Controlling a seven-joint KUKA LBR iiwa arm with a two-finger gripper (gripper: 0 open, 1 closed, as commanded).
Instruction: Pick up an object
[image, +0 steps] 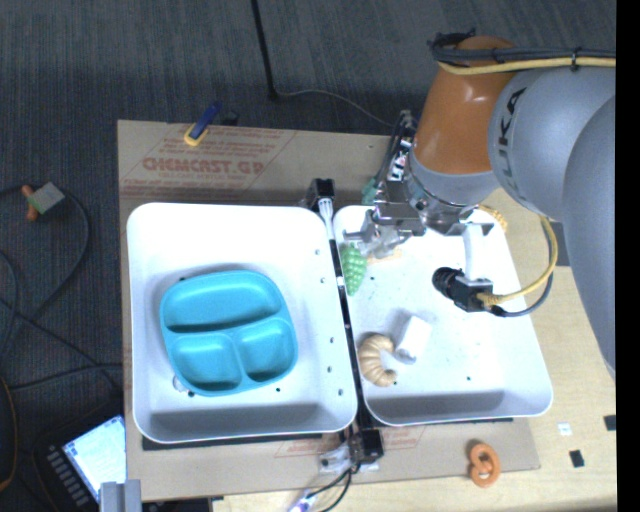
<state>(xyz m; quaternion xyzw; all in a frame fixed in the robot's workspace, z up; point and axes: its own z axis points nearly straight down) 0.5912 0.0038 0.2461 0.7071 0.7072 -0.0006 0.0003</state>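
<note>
The grey-and-orange arm's 2-finger gripper (378, 232) hangs over the right white bin's (500, 400) far-left corner; whether its jaws are open cannot be told. Just below lies a green studded oblong object (354, 268), long axis running toward the near rim, beside the divider. A tan croissant-shaped toy (377, 359) and small white block (410, 337) sit nearer, with open floor rightward. A blue 3-compartment plastic tray (228, 330) occupies the left white bin (150, 300).

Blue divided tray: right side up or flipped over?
Right side up: the blue divided tray in the left bin shows its three hollow compartments facing up.
</note>
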